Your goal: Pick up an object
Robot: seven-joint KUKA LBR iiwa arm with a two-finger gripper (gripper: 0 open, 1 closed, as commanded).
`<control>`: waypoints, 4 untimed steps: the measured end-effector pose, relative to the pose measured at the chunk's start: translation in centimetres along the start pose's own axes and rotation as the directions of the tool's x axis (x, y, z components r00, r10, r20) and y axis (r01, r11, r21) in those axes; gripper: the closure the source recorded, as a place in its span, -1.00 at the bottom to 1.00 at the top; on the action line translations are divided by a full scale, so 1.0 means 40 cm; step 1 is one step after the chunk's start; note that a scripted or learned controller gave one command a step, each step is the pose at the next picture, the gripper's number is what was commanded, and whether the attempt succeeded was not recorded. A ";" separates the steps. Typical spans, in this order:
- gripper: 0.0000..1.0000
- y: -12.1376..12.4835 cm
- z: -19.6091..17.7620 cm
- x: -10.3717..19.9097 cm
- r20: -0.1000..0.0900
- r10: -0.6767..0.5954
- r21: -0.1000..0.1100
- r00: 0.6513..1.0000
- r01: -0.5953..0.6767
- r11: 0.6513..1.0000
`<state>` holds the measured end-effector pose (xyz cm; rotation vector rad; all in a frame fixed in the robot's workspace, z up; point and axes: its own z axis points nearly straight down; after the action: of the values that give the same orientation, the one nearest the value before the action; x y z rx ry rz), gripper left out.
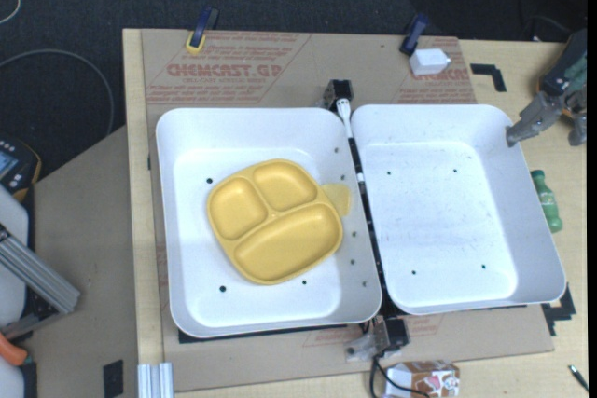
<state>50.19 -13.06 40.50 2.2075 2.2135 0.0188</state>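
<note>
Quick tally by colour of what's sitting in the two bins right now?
Yellow: 2 - divided plate in the left bin, small yellow piece at its right edge
Other colours: 0
Total: 2, none in the right bin

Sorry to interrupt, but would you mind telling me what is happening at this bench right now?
A robot arm is set to pick up an object from two white bins. Its tool sits at the far right, beyond the right bin, holding nothing. The one object to pick, a yellow divided plate, lies in the left bin, with a small yellow piece against its right edge. No grasp has begun.
</note>
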 end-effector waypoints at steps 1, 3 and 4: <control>-1.00 -0.049 -0.322 0.185 -0.003 -0.004 0.001 1.000 0.004 1.000; 1.00 -0.055 -0.103 0.179 -0.003 0.004 0.027 1.000 -0.004 1.000; 1.00 -0.059 0.084 0.311 -0.004 -0.002 0.028 1.000 0.003 1.000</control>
<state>47.86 -0.62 37.06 2.2209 2.2325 -0.0082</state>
